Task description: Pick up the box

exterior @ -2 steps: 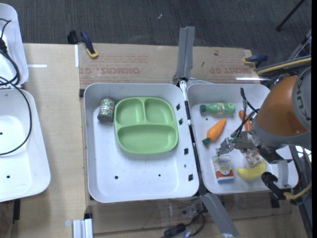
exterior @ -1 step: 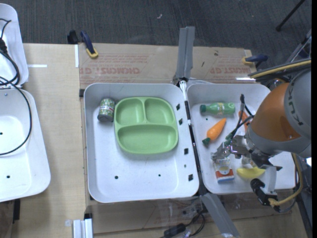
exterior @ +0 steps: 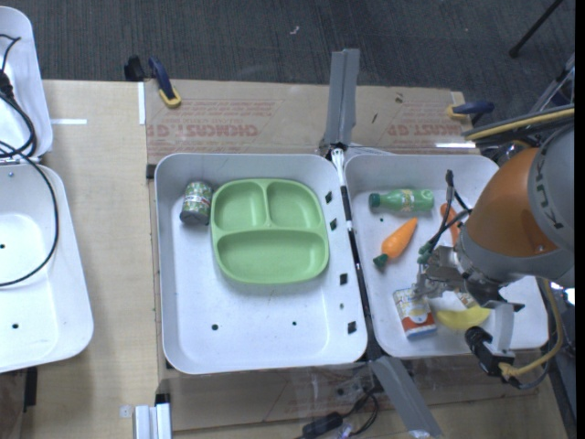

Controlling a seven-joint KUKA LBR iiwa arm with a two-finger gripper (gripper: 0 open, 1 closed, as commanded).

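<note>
Two bins: your box (exterior: pixel 413 311) lies in the right bin (exterior: pixel 366 245), near its front edge.
Tool (exterior: pixel 431 282): just above the box; grip state cannot be told.
Neighbours: banana (exterior: pixel 462 317), carrot (exterior: pixel 398 241).

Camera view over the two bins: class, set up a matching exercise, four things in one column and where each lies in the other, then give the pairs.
Things:
1. green divided plate
2. small can
3. green bottle
4. box

Places:
A. right bin, far end, lying on its side
B. left bin, near its middle
C. right bin, near end, beside the banana
D. left bin, just left of the plate

Pairs: 1-B, 2-D, 3-A, 4-C
</note>
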